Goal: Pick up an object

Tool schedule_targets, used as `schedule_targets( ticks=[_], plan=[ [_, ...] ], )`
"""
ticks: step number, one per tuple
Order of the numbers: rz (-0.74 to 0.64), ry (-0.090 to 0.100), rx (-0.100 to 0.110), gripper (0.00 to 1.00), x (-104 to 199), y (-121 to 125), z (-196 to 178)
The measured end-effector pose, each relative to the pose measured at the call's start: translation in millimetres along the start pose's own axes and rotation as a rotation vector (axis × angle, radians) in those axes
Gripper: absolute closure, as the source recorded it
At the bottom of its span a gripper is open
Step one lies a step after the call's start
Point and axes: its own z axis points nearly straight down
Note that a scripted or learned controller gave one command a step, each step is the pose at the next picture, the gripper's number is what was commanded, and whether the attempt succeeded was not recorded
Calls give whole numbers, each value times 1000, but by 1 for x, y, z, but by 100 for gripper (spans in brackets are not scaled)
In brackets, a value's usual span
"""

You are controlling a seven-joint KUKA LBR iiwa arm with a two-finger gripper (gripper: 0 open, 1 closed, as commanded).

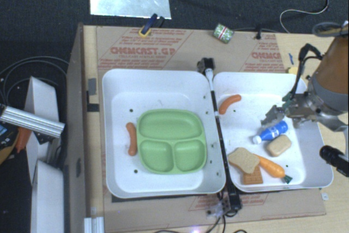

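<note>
Blue bottle [272, 132] with white cap lies on its side in the right bin [313, 174], cap end pointing lower-left; no readable label on it. End effector [279, 112] sits just above and beside the bottle, over the same bin; can't tell how wide it stands, and nothing shows between its tips. Tan bread roll [279, 145] touches the bottle's lower right. Below that: a toast slice [243, 159], a cracker [252, 176] and a carrot [271, 167] clustered at the bin's near edge. An orange sausage [229, 102] lies at the bin's upper left, well apart from the bottle. Left bin [117, 117] holds a green three-compartment tray [171, 139] with a second sausage [131, 138] just beside its left edge. Cardboard [163, 49] under the bins reads "CHEMCAST GP" in red, printed twice. A small green can [223, 33] lies on the cardboard behind the bins.
</note>
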Motion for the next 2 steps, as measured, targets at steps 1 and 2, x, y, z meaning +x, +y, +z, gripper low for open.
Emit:
schedule_targets(
  ticks=[1, 2],
  plan=[
    [3, 0, 5, 0, -46, 25, 134],
    [1, -7, -18, 0, -67, 2, 174]
  ],
)
